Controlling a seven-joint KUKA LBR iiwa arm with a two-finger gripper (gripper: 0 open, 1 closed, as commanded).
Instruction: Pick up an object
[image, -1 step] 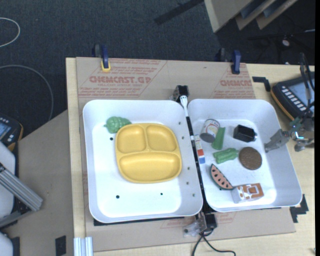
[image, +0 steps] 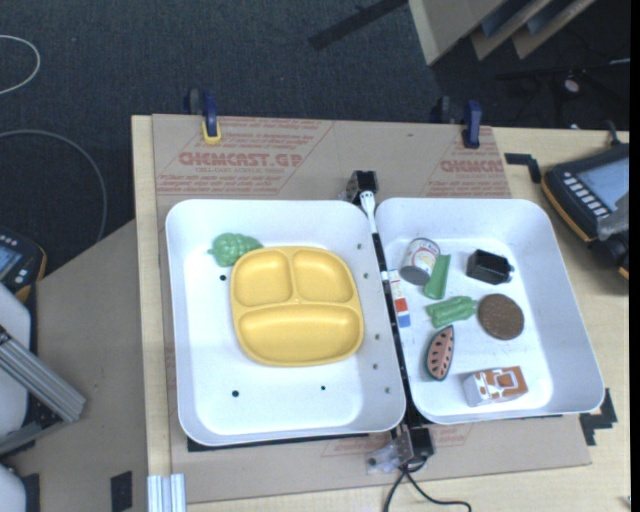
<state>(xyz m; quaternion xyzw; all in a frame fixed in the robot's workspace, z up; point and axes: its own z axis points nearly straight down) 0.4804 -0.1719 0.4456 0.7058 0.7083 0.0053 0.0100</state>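
Objects for picking lie in the right bin (image: 560, 300) on my worktop (image: 150, 300): nearest me I see a small orange-and-white box (image: 495, 385), then a watermelon slice (image: 439, 352), a brown round disc (image: 500, 316), a green pepper-like piece (image: 451, 309), a green stick (image: 437, 277) touching a small can (image: 419, 260), and a black block (image: 488, 266) farthest. The left bin (image: 190, 330) holds a yellow divided plate (image: 296, 304) with a green leafy lump (image: 235, 247) behind it. I cannot tell the claw's state.
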